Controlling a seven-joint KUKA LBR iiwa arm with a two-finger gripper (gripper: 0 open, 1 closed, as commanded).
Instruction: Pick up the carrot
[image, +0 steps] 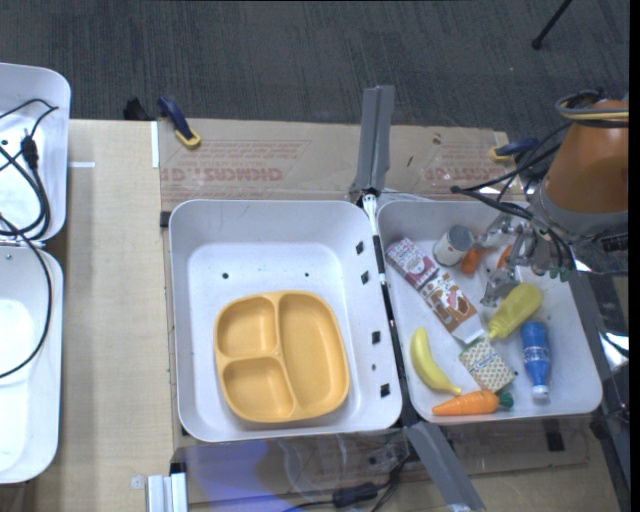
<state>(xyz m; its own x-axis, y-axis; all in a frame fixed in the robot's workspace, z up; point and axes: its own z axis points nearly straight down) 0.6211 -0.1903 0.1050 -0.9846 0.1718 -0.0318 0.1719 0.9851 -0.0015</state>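
Observation:
The carrot (468, 404), orange with a green top, lies along the front wall of the right bin (585, 330), just in front of a banana (430, 362) and a small patterned box (487, 365). My gripper (497, 279) hangs over the back half of that bin, next to a yellow squeeze bottle (516, 309), well behind the carrot and apart from it. Nothing that I can make out sits in the gripper. The wrist with its orange band (592, 165) stands above the bin's back right corner.
The right bin also holds a red-and-white carton (432, 285), a blue bottle (536, 362), a grey can (455, 243) and a small orange item (470, 262). A yellow divided plate (283, 355) lies in the left bin (190, 300).

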